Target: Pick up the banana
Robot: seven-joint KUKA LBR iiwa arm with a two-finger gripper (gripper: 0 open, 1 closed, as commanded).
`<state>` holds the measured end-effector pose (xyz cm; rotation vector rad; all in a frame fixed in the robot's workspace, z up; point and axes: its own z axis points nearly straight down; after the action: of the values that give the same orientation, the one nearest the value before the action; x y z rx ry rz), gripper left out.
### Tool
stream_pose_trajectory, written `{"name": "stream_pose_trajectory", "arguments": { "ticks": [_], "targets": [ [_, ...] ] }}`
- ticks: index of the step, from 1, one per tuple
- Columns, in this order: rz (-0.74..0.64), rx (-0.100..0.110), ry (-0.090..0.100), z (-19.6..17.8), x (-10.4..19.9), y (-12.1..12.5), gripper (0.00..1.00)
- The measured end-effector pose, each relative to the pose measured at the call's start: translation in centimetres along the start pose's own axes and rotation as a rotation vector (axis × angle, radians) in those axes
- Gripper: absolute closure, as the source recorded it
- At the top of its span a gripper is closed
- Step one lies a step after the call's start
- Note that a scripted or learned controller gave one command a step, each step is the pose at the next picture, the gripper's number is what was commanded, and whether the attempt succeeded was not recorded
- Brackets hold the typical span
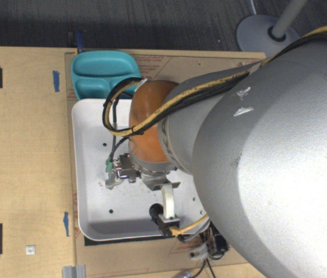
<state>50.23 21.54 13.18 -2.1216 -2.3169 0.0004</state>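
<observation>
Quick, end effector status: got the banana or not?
End effector: cannot be told; it hangs low over the white bin, with the arm covering much of the view.

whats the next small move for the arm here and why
Probably lift straight up a little. The grey arm with the orange band hangs low over the shallow white bin, covering most of it, and I can't spot a banana; rising would uncover the bin floor. A teal plastic tray lies beyond.

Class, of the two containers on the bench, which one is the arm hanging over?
The white bin, not the teal tray beyond it: the arm's orange band sits above the bin's floor.
</observation>
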Motion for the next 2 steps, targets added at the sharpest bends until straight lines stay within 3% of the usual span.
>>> {"name": "stream_pose_trajectory", "arguments": {
  "ticks": [1,2],
  "targets": [
    [-0.286,-0.004,0.001,4.5,0.7,-2.1,0.00],
    [-0.286,-0.005,0.004,3.5,0.9,-2.1,1.00]
  ]
}}
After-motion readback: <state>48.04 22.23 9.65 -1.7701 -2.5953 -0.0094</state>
